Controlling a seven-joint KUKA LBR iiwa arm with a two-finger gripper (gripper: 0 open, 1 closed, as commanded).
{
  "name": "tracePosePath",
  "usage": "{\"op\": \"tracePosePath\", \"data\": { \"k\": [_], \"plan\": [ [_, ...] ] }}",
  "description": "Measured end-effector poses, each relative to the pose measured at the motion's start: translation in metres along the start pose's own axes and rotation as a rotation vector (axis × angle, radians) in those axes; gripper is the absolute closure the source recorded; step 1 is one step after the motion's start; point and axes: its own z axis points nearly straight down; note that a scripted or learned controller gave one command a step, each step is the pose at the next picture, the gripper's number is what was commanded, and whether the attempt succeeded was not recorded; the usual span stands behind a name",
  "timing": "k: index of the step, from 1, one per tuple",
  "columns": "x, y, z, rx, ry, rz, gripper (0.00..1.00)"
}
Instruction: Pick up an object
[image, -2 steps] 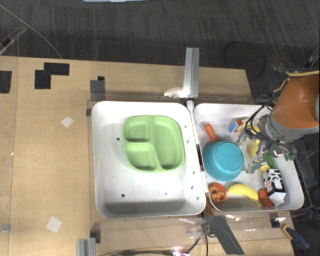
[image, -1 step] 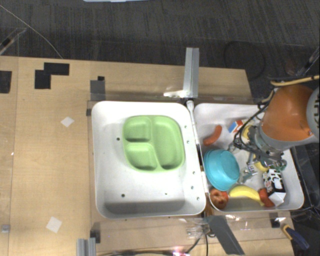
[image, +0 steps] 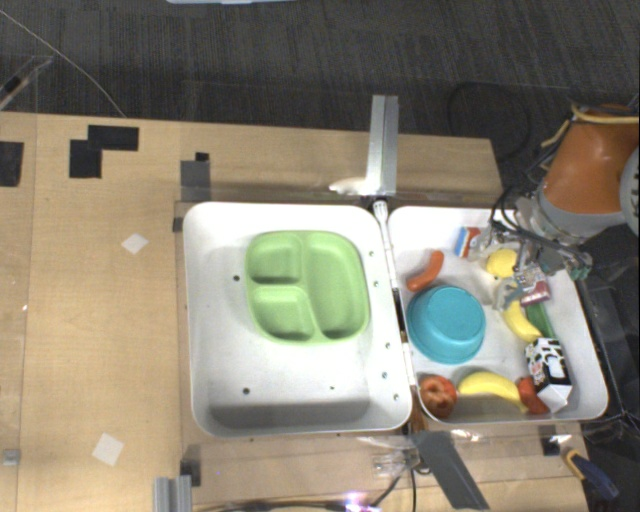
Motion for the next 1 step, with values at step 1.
{"op": "tracePosePath", "data": {
  "k": [1],
  "plan": [
    [0.0189,-0.0129,0.0085,-0.002,0.001,0.049,0.0]
  ]
}}
